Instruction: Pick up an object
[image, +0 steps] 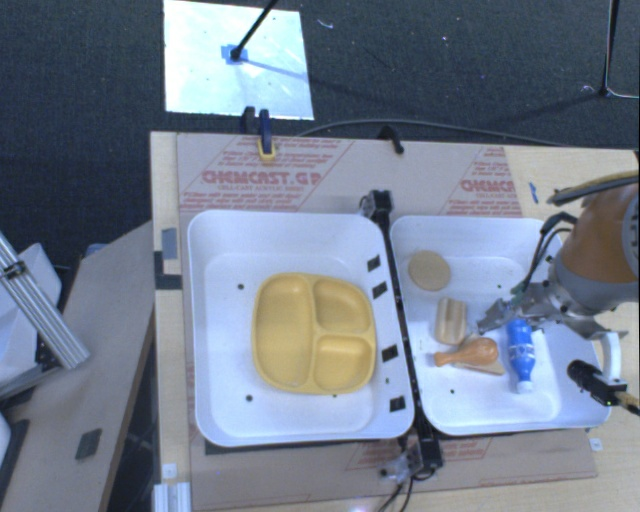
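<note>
The right bin (560, 412) holds a round tan disc (429, 270), a pale tan block (451, 320), an orange-brown pear-shaped piece (470, 353) lying on a tan wedge, and a blue and white tube (520, 352). My gripper (503, 314) hangs low over the right bin, reaching in from the right. It sits just above the top end of the tube and to the right of the tan block. No object shows between its fingers.
A yellow divided plate (312, 332) lies in the middle of the left bin (230, 250). A black divider with clips (388, 300) runs between the two bins. The arm's orange band (605, 235) stands over the right bin's right rim.
</note>
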